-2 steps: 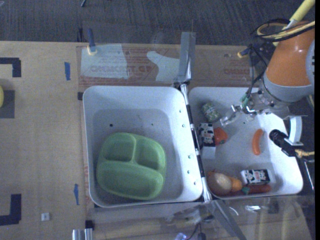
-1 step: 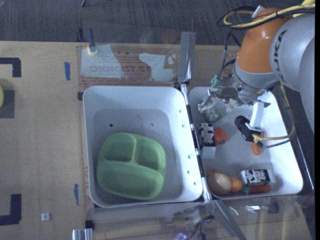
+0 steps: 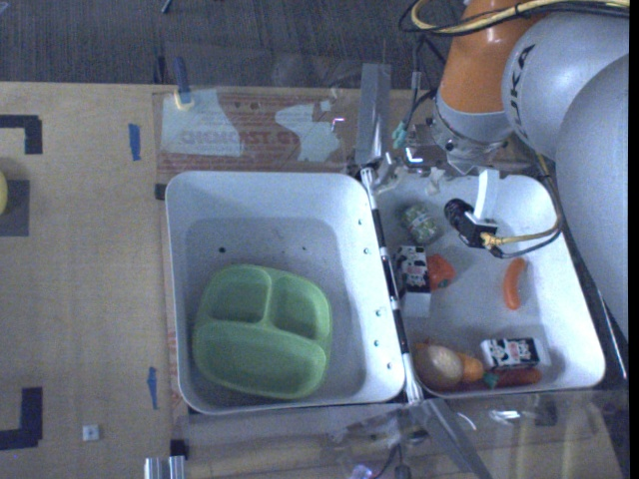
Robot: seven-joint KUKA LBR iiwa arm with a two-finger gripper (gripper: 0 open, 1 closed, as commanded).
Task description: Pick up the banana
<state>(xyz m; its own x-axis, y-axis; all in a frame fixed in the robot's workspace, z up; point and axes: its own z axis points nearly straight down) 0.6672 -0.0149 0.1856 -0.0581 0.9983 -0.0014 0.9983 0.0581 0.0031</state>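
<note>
One gripper point(image 3: 461, 183), sitting over the far edge of the right bin point(image 3: 589, 357) near its far-left corner. Open or closed: can't tell, the wrist hides it, and nothing is visibly held.

Banana: I can't pick it out with confidence.
- A yellow-orange bit point(image 3: 471, 369) lies against the pale round item point(image 3: 439, 364) at the right bin's near-left corner.
- A yellow sliver point(image 3: 2, 194) sits at the bench's far left edge, well apart from both bins.
- Either could be it (my guess, not confirmed).

Doing the step well:
- Confirm the target first.
- If it's the near-corner one, it's crowded: the round item touches it and a carton point(image 3: 510, 351) is just beside. Come straight down, span the narrow width, and stay clear of the bin wall.

The left bin point(image 3: 180, 267) holds a green divided plate point(image 3: 262, 329).

Writing:
- "KUKA" on the arm point(image 3: 559, 78), partly cut off.
- Both that carton and the one point(image 3: 411, 267) by the right bin's left wall carry black-and-white print, too small to read.
- The clear panel point(image 3: 250, 128) past the left bin's far edge has faded lettering, illegible.
</note>
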